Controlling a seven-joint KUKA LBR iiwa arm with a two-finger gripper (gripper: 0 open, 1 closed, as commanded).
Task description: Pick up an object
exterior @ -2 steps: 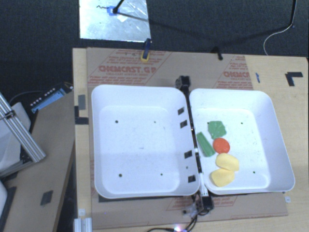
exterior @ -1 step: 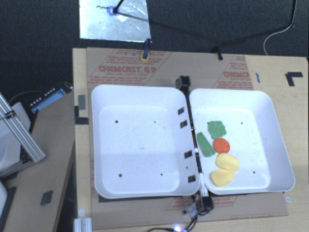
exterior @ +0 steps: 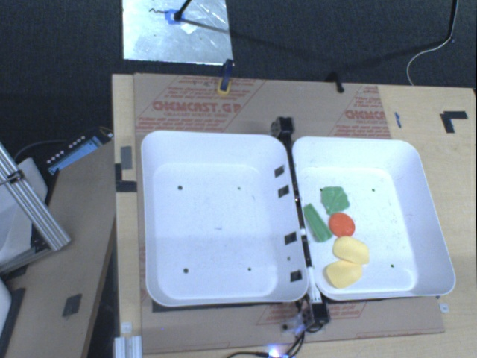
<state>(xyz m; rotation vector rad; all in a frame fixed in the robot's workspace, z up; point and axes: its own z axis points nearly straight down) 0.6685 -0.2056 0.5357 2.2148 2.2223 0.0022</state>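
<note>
Two white bins are sitting side by side on a printed cardboard sheet (exterior: 194, 103), with their inner rims touching along the middle seam.

The left bin (exterior: 216, 136) is showing a bare white floor with four small dark dots on it.

The right bin (exterior: 350, 144) is holding all the pick candidates, clustered in its near-left part close to the seam:
- the green piece (exterior: 335, 198) is lying furthest back
- the long green piece (exterior: 317, 222) is lying at a slant, nearest the seam wall
- the red round piece (exterior: 341, 224) is sitting between the greens and the yellows and seems to be touching the long green piece
- the yellow piece (exterior: 350, 250) is lying just in front of the red one
- the second yellow piece (exterior: 343, 274) is lying at the front, overlapping or touching the first yellow one

Count: 2 bins, 5 objects (2 green, 1 red, 2 yellow).

Four black clips (exterior: 283, 192) are sitting along the seam.

Claw state: I cannot tell from this frame.

A silver square sheet (exterior: 175, 21) is lying on the dark floor beyond the bench.
</note>
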